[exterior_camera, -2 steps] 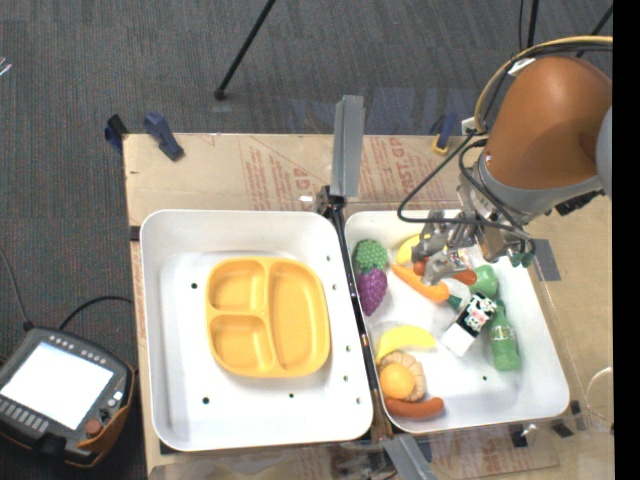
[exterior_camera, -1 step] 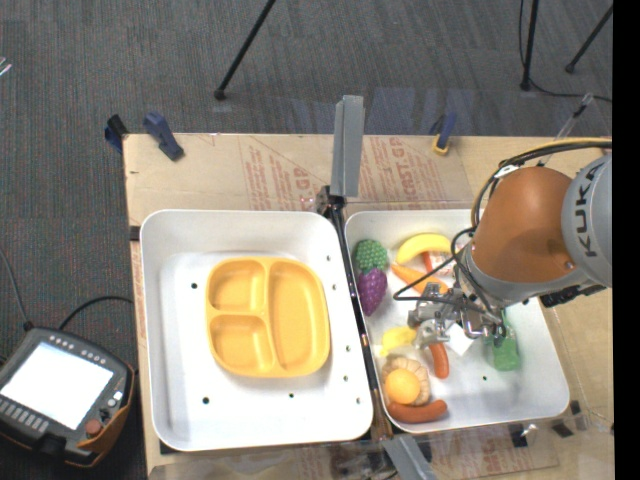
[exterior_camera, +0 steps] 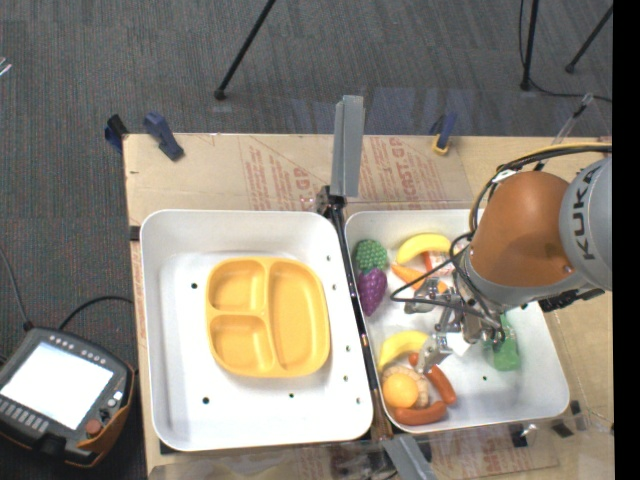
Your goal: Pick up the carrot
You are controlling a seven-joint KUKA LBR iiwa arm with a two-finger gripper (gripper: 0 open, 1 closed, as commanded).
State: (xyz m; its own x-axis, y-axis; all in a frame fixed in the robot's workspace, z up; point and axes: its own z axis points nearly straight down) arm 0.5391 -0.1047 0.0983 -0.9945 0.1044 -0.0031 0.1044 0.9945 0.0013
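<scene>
Right bin (exterior_camera: 545, 388), arm hiding most of carrot (exterior_camera: 404, 272), end effector (exterior_camera: 440, 353) indistinct

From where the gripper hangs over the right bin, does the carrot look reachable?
Probably yes. The gripper hangs right beside the carrot, which lies uncovered near the right bin's front, though an orange and banana crowd it.

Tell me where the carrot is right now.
The carrot lies in the right bin, near its back-left part, just under a banana and right of the purple grapes, partly hidden by the gripper assembly.
</scene>
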